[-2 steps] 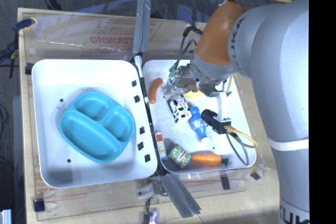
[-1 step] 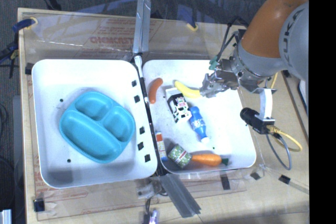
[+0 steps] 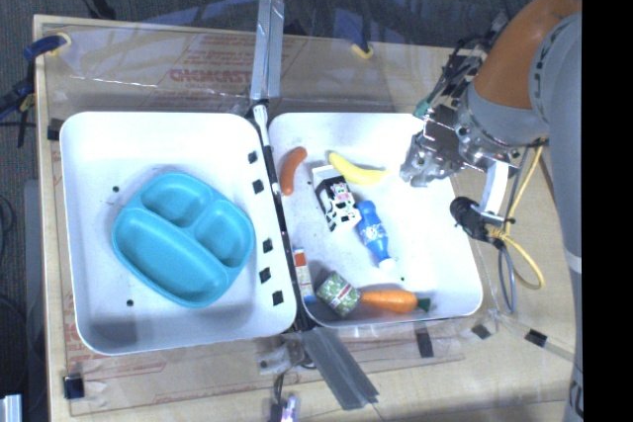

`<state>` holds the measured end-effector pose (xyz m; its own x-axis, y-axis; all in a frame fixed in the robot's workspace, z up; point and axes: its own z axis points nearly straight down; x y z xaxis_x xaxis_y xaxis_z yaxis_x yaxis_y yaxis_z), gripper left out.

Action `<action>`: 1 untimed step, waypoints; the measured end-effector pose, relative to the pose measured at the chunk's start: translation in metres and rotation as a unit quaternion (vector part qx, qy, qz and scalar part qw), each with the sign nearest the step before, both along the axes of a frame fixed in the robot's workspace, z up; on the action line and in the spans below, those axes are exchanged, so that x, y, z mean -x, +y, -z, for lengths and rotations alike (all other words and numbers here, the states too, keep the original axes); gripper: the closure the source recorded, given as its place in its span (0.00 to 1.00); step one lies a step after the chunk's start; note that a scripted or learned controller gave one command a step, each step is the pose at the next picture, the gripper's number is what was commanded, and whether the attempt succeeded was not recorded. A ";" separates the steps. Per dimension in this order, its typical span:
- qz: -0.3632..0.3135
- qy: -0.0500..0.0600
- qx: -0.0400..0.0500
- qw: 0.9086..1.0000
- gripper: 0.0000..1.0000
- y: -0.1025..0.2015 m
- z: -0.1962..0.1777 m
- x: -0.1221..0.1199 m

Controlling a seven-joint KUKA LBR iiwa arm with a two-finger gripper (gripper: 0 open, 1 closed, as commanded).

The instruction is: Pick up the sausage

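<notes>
gripper [image 3: 423, 163] blurred, its tips indistinct, well apart from sausage [image 3: 291, 170].

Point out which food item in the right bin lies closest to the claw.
The banana: yellow, curved, just left of the claw. The sausage and carrot lie farther off.

Single fixed overhead camera, slanted down, both bins [image 3: 168, 128] in frame.

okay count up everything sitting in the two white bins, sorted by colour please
Blue: 2, divided plate, bottle
Orange: 2, sausage, carrot
Yellow: 1, banana
Green: 1, small box
Black and white: 1, carton
Total: 7
</notes>
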<state>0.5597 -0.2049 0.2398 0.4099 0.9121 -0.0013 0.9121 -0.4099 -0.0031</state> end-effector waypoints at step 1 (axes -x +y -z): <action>0.052 -0.001 -0.001 0.999 1.00 0.030 0.148 0.054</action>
<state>0.5053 -0.1748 0.0922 0.5019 0.8649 0.0020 0.8649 -0.5019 -0.0031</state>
